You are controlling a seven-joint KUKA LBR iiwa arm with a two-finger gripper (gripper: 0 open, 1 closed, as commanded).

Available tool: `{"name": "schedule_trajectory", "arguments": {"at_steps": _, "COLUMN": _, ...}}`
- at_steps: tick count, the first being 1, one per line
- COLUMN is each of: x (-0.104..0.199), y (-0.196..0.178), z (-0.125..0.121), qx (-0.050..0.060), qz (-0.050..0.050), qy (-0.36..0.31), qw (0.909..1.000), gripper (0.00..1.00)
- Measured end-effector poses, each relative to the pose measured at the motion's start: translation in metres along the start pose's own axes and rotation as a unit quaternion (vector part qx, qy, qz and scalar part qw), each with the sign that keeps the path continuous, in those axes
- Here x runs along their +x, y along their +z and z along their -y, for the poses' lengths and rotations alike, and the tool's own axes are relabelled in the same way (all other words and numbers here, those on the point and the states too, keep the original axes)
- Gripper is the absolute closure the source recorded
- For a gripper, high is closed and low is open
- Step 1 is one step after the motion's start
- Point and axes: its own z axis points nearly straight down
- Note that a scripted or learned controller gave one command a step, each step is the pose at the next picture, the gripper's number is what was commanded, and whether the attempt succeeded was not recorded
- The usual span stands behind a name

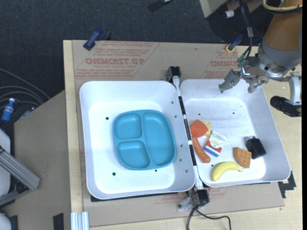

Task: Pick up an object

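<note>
— Where is your gripper sitting, and what are its fingers doing?

— You are seeing it at two o'clock, hanging over the far rim of the right bin. Its two fingers are standing spread apart, gripping nothing.

— And the things to pick?

— They are lying towards five o'clock in that bin: a banana, a waffle just beside it, a black block, a carrot, an orange wedge. The blue plate is resting in the left bin.
</note>
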Motion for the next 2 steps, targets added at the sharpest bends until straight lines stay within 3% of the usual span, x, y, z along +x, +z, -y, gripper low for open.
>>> {"name": "schedule_trajectory", "arguments": {"at_steps": 1, "x": 0.01, "y": 0.124, "z": -0.036, "qx": 0.002, "qz": -0.001, "qy": 0.0, "qw": 1.0, "gripper": 0.0}}
{"name": "schedule_trajectory", "arguments": {"at_steps": 2, "x": 0.038, "y": 0.143, "z": -0.011, "qx": 0.002, "qz": 0.0, "qy": 0.0, "qw": 1.0, "gripper": 0.0}}
